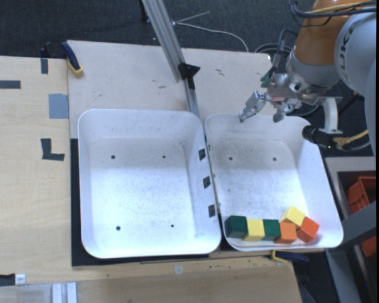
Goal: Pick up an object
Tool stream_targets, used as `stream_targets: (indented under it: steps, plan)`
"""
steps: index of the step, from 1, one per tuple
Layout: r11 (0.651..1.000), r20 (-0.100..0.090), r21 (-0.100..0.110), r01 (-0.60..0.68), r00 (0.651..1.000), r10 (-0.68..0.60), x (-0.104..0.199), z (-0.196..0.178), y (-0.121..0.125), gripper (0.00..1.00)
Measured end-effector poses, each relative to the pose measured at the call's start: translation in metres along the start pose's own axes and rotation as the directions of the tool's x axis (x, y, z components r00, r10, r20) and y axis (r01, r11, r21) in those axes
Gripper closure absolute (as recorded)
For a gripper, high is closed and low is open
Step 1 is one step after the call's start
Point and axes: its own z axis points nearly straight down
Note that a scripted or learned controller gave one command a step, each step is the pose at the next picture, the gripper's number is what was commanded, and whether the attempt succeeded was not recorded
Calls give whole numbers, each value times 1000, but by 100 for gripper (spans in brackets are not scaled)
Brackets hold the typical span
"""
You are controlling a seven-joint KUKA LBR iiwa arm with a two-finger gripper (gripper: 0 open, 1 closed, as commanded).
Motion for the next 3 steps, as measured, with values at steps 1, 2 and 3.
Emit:
stream_targets:
  steps: [1, 2, 3]
  plan:
    - [1000, -1, 2, 3, 1000, -3, 56, -5, -75, 0]
    - [1000, 2, 1, -4, 1000, 4, 22, -14, -94, 0]
    - [1000, 1, -4, 2, 1000, -2, 38, -37, -53, 0]
